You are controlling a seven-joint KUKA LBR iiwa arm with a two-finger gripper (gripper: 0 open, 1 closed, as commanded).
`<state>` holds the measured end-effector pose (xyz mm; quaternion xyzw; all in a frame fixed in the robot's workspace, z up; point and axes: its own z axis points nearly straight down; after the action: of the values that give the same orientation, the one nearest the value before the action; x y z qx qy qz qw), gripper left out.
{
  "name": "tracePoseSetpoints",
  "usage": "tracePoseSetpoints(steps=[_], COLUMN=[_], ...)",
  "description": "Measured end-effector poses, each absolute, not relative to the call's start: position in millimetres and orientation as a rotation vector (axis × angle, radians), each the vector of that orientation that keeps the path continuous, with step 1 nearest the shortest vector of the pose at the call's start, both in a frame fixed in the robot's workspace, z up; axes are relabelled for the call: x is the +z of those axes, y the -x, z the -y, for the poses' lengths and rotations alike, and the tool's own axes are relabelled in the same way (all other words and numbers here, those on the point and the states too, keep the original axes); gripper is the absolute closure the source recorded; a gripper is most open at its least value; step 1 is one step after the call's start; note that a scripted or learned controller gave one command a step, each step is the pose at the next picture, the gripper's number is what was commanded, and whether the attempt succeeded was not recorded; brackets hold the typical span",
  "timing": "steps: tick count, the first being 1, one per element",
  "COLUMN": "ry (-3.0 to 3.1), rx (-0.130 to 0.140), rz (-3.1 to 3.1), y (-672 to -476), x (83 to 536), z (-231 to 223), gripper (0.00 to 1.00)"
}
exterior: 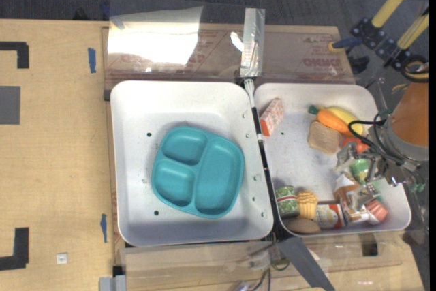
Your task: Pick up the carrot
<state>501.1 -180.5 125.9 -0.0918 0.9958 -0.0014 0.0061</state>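
Up-left of the end effector [364,170], whose grip I cannot tell, lies the carrot [332,120].

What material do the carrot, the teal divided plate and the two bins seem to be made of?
Carrot: probably moulded plastic, smooth orange with a slight sheen; a toy by its look.
Teal divided plate: likely plastic, matte, with evenly rounded compartments.
Left bin and right bin: white, thin rounded rims, perhaps plastic or coated metal; I cannot tell which.
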Motion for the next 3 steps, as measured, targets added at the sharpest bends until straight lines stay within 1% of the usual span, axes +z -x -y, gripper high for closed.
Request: tracePoseSetpoints(steps=[1,2,3], ry=[0.274,0.553,0.546], rx=[-0.026,0.001,-0.004], rz=[-3.085,-3.078,-3.065], y=[-585.4,-599.1,-603.1], x=[112.0,89.3,103.7], z=[211.6,128.1,128.5], gripper=[0.00,0.00,1.00])
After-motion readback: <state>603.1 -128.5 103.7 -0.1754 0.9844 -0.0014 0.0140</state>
